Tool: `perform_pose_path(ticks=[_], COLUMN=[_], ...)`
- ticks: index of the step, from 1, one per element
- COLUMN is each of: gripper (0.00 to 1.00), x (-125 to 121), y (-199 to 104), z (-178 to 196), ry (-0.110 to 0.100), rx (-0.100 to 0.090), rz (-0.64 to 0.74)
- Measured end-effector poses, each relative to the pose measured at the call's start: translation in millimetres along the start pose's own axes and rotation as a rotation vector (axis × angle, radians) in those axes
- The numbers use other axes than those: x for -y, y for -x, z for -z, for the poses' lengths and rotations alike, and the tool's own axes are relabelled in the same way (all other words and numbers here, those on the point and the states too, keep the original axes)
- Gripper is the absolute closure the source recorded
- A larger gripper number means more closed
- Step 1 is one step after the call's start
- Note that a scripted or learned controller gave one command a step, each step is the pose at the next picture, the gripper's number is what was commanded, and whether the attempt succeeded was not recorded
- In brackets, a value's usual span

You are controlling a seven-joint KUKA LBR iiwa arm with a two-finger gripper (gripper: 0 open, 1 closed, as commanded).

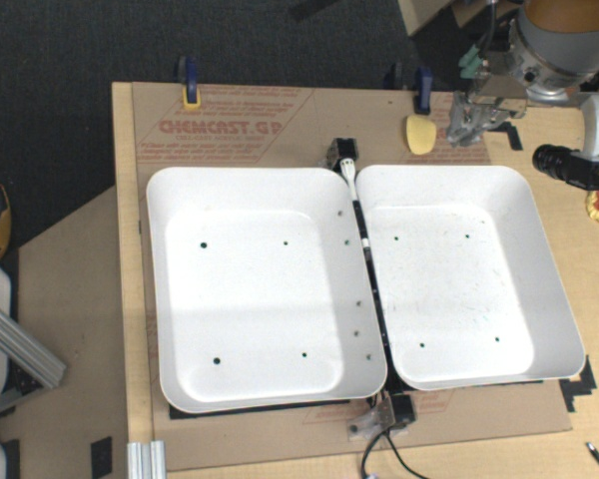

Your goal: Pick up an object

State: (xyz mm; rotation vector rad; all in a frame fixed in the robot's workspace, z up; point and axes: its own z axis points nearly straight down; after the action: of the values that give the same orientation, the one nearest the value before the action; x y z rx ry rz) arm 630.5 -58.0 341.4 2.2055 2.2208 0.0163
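**Gripper parked beyond the right bin, yellow object just beside it**

A small pale yellow object (420, 135) is seen on the brown board (230, 128), outside both bins, just past the far rim of the right bin (539, 267) near its far-left corner. Its exact kind can't be made out; soft rounded lump, roughly oval.

The gripper (466, 130) is positioned over the same strip of board, just to the right of the yellow object. The two are close but appear apart; contact can't be confirmed. Nothing is seen between the fingers. Finger spacing is too small and cluttered to be read, so the gripper's state is left as undetermined.

The arm (564, 18) is seen entering from the upper right, orange band above the grey wrist.

The left bin (165, 267) sits side by side with the right one, rims touching along the centre. Two blue clamps (189, 76) are fixed at the board's far edge; the second one (423, 88) is directly behind the yellow object.
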Motion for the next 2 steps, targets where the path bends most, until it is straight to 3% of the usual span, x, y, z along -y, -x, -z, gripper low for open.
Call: perform_pose_path(ticks=[1,2], gripper=[1.0,1.0], x=[-36.1,-16.0], y=[-51.5,-57.8], z=[-82.5,-27.1], ry=[-0.019,-0.011], rx=[-0.002,-0.001], rz=[-0.002,-0.005])
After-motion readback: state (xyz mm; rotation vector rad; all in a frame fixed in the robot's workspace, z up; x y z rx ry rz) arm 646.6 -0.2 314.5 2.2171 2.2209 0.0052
